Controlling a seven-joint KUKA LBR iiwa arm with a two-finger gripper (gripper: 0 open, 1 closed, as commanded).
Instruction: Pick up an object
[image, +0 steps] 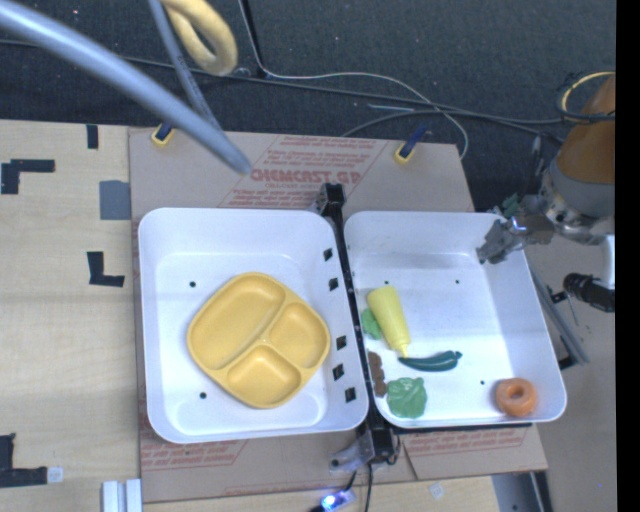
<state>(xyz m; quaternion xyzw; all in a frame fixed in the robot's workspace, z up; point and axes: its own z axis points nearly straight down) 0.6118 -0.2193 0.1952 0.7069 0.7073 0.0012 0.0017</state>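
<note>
The right bin (500, 290) holds a yellow squeeze bottle (389, 317), a dark green pepper (433, 361), a green leafy piece (407, 397), a small brown item (377, 371) and an orange doughnut (517, 396). My gripper (497, 243) hovers at the upper right rim of that bin, well away from these objects, with nothing seen between its fingers. The arm comes in from the right edge.
The left bin (165, 300) holds a yellow divided plate (259, 338). A black divider with clips (343, 300) runs between the bins. Cables lie across the dark area behind the bench, and a grey pole slants in from the top left.
</note>
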